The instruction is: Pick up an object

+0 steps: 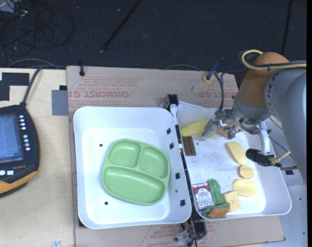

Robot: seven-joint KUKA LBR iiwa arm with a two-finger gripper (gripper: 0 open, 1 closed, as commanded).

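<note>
your gripper (221, 128) hangs low in the right bin (279, 205), at its 11 o'clock corner; i cannot tell its opening. the yellow banana-like piece (194, 127) lies just beside it at 9 o'clock, likely the target. the green tray (136, 171) sits apart in the left bin (89, 138).

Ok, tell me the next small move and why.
Probably lower the gripper a little toward the long yellow piece at the top left of the right bin. The gripper hangs right beside that piece, with nothing visibly between its fingers, so this looks like the nearest thing to grasp.
</note>
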